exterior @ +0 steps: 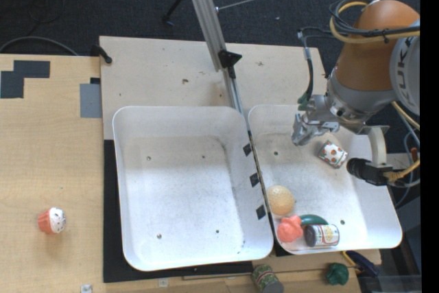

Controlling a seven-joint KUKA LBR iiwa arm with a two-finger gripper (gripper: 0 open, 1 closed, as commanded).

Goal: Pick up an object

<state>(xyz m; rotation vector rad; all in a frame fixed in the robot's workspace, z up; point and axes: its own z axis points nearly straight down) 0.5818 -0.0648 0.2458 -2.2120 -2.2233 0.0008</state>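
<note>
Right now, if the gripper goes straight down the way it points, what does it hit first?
Most likely bare floor of the right bin. The gripper hangs near the bin's far side, and the small white and red object lies just beside that line, though depth is hard to judge.

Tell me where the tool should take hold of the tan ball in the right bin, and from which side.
Grip the tan ball across its middle, coming straight down from above. It is round, so any width serves, but the bin divider crowds its left and the pink object sits just below. Closing along the divider looks safest.
</note>
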